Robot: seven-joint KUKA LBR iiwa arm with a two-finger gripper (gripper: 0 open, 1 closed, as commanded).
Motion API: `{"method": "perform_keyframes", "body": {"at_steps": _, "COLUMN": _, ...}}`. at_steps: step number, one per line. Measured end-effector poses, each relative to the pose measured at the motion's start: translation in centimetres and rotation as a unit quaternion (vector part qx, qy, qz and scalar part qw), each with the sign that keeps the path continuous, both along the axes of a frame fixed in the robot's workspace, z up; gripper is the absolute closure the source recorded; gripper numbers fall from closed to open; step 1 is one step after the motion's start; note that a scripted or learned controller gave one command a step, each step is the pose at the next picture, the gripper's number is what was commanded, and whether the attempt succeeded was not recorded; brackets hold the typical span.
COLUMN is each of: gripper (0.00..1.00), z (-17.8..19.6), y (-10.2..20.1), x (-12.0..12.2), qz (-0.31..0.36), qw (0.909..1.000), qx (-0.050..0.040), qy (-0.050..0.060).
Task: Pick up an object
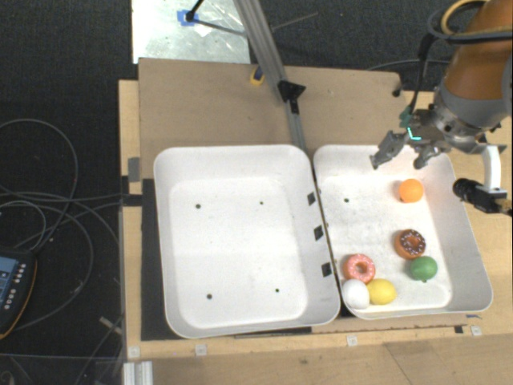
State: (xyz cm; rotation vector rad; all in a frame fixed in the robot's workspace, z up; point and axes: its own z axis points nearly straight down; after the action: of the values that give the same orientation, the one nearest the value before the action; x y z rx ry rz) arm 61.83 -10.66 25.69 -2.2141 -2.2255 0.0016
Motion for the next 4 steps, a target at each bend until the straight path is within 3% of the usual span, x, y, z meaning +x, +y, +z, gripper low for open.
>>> {"method": "perform_keyframes", "body": {"at_steps": 1, "gripper": 0.00, "z": 0.2, "y": 0.0, "x": 0.1, "qz": 0.000, "qw": 1.0000, "qx": -0.0003, "qy": -0.002}}
{"method": "perform_keyframes", "body": {"at_steps": 4, "gripper": 0.00, "z": -14.6, "y": 0.3, "x": -0.2, "qz": -0.002, "qw": 1.0000, "qx": -0.0003, "qy": 0.000}}
